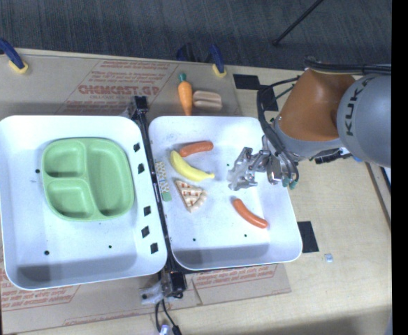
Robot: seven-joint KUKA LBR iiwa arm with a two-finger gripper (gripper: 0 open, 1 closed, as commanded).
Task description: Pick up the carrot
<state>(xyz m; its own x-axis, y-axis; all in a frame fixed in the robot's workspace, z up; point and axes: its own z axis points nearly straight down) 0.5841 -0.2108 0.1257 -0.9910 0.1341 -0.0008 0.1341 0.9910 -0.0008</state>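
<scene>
Not yet begun: carrot (pixel 184 95) untouched outside the bins at twelve o'clock, gripper (pixel 242 175) low in the right bin (pixel 281 239), finger spread impossible to tell.

Your arm (pixel 365 117) is a thick rounded grey casing with dark KUKA lettering along its side. A broad orange band (pixel 312 110) wraps it above the wrist. Black cables (pixel 267 107) loop beside that band. The claw (pixel 244 172) is bare silvery metal, small and angular.
</scene>
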